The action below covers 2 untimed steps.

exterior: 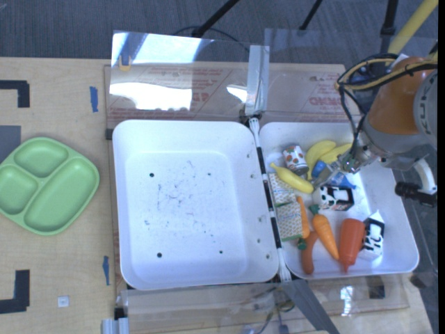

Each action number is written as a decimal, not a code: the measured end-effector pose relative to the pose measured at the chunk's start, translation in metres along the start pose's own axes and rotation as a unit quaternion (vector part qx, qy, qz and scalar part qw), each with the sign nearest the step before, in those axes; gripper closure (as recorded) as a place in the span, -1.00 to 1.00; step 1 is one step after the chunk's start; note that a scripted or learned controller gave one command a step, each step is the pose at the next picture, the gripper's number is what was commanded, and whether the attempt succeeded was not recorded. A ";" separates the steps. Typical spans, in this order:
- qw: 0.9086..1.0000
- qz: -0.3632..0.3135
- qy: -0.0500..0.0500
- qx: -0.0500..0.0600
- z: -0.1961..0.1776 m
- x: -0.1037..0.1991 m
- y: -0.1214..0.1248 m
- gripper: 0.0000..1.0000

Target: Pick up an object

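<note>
The robot's hand (pixel 346 163) hangs low over the right shallow white bin (pixel 400 256), among the toys; whether it grips anything I cannot tell. Just beside it lie yellow plastic bananas (pixel 321 149) and a black-and-white toy cow (pixel 336 197). Nearer the front lie two orange plastic carrots (pixel 325 235). A green divided plate (pixel 46 184) sits on the table (pixel 55 270).

Wooden bench (pixel 55 270): two white bins (pixel 188 200), green plate (pixel 46 184).

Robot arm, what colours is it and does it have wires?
The robot arm is grey metal with a rounded orange band near the wrist. Black cables with a yellow one loop around its upper side. Its small silvery two-finger gripper sits at the tip.
</note>
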<state>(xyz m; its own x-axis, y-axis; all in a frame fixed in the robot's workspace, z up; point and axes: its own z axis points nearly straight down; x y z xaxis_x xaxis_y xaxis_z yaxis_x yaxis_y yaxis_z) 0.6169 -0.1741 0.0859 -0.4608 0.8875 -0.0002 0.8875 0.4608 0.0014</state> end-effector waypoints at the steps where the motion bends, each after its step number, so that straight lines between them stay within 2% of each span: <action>1: 0.983 -0.182 -0.003 -0.002 0.000 -0.020 0.003 -1.00; 2: 0.983 -0.181 -0.005 -0.004 -0.012 -0.021 0.004 1.00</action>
<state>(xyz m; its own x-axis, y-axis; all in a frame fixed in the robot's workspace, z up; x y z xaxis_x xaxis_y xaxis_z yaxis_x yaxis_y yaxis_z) 0.6299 -0.1915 0.0981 -0.7462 0.6656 -0.0116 0.6655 0.7463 0.0076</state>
